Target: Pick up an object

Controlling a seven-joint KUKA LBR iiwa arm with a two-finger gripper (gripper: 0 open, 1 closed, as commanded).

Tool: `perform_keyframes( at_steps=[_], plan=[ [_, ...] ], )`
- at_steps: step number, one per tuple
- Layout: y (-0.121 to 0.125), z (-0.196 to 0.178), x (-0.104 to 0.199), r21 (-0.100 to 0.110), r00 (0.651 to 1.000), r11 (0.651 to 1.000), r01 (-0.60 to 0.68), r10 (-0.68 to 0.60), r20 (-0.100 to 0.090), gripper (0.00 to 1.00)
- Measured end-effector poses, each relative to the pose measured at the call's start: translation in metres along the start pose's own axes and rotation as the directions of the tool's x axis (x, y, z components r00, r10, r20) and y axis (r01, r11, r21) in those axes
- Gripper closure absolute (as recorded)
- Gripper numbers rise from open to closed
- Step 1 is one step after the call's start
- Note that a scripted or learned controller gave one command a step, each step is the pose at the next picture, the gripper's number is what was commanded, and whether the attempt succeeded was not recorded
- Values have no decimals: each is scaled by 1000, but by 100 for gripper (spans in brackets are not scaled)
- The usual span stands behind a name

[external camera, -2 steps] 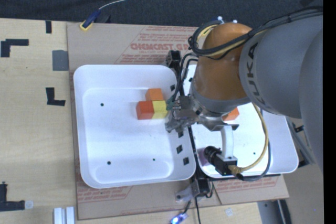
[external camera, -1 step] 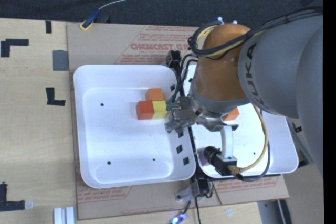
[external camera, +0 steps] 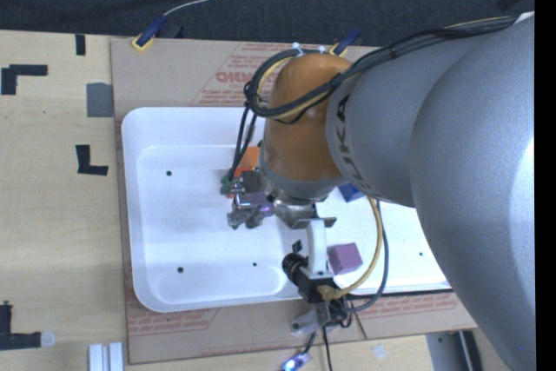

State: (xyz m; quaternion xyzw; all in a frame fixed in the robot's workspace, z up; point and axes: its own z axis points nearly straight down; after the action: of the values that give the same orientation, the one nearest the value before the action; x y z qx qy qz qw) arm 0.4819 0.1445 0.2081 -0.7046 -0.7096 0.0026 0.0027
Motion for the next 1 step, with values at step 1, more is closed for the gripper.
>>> perform_keyframes(
  at_steps=[1],
  plan=[
    [2, -107, 27, -14, 1000, 1000, -1, 1, -3, 100]
  ],
)
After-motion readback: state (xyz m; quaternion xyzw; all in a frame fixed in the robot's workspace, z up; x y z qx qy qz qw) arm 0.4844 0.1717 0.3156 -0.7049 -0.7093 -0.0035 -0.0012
